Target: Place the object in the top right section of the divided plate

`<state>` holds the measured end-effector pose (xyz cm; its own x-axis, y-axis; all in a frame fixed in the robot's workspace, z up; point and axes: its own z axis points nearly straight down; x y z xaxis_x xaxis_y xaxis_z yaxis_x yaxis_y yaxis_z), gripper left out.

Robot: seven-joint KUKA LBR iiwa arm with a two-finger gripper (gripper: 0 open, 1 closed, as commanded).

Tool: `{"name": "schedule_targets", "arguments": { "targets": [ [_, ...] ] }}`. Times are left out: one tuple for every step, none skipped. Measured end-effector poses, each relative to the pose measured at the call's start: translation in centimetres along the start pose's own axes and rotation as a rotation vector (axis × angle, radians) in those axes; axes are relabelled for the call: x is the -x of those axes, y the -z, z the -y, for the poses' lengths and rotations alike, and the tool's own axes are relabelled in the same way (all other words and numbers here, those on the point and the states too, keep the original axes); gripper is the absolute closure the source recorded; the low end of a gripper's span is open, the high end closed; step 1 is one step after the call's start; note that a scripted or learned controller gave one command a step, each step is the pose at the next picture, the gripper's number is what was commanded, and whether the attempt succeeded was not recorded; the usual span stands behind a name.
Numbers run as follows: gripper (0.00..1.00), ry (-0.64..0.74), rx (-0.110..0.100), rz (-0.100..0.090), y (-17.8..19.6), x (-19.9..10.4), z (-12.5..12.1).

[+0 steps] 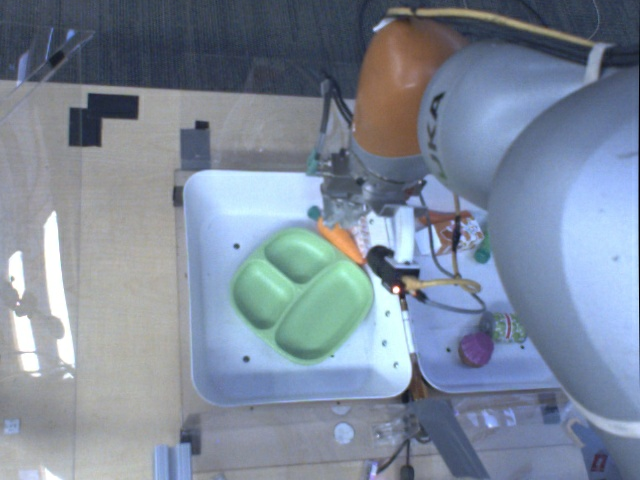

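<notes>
OK, eyes on the carrot (pixel 341 240): 1 of them, orange, lying at a slant in the left bin (pixel 218 230), right at the plate's upper-right rim. Touching the rim or just beside it, can't tell from here. It's not in any section.

Plate (pixel 303 295): 1, green, 3 sections, 2 small ones up top and left and 1 big one lower right. It sits tilted approx. mid-bin.

Claw (pixel 345 210) is directly above the carrot's upper end, v. close. Wide or narrow? Can't tell, the wrist blocks my view, so I won't call a hold.

Arm (pixel 520 168) comes in from the right over the right bin (pixel 440 356). Lettering on the grey shell reads "KA" at the end; the rest is cut off by the curve.

Bins: 2, white, side by side. In the right one I count 4 small things: red-and-white packet (pixel 455 233), teal bit (pixel 483 255) beside it, a can (pixel 505 327) with a green label, and a purple lump (pixel 476 349) touching the can. Print on packet and can is too small to read.

Bench, far left: 1 black stepped mark (pixel 100 118).
</notes>
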<state>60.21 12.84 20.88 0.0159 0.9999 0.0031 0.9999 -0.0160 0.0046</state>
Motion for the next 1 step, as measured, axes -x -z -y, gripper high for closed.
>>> {"name": "schedule_targets", "arguments": {
  "targets": [
    [1.00,-0.128,-0.001,0.001,-9.09,-0.24,-0.87]
  ]
}}
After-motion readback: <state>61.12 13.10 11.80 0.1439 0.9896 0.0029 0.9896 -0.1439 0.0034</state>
